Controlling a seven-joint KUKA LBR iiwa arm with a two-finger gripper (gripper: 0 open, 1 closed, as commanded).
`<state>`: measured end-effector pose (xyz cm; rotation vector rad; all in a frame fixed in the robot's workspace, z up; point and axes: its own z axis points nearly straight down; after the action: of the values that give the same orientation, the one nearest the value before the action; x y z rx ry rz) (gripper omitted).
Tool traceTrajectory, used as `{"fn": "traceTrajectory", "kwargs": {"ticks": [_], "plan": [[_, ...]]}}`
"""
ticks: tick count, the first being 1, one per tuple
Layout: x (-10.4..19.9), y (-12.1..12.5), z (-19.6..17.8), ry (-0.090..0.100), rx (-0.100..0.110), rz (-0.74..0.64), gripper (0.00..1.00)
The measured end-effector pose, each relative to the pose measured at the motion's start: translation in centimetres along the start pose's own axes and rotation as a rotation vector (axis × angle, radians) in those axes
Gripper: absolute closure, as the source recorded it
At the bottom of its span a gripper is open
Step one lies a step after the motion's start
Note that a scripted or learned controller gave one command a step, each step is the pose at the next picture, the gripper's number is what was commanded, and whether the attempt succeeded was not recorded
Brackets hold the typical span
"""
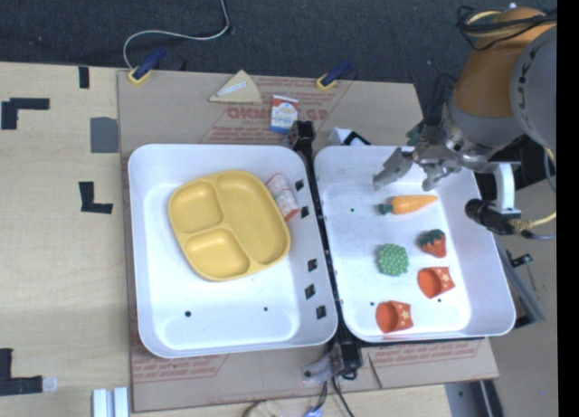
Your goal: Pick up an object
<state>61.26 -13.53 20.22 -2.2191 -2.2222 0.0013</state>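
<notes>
In the right bin (355, 252) lie an orange toy carrot (412, 204), a green broccoli (392, 260), a red strawberry (433, 242), a red fries box (435, 281) and a red-orange toy (394, 317). My gripper (410, 175) hangs over the bin's far part, just above and behind the carrot. Its fingers (391, 172) are spread, with nothing between them. The arm's orange band (488, 71) rises to the upper right.
The left bin (154, 307) holds a yellow divided plate (227, 222) and a small wrapped packet (283, 196) beside it. A small red and white carton (284, 114) stands behind the bins. Clamps and a white cable lie on the far cardboard.
</notes>
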Motion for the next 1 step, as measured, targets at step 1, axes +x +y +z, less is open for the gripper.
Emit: {"fn": "traceTrajectory", "kwargs": {"ticks": [1], "plan": [[-2.15, -4.62, 11.58, 0.0, -0.002, 0.001, 0.0]]}}
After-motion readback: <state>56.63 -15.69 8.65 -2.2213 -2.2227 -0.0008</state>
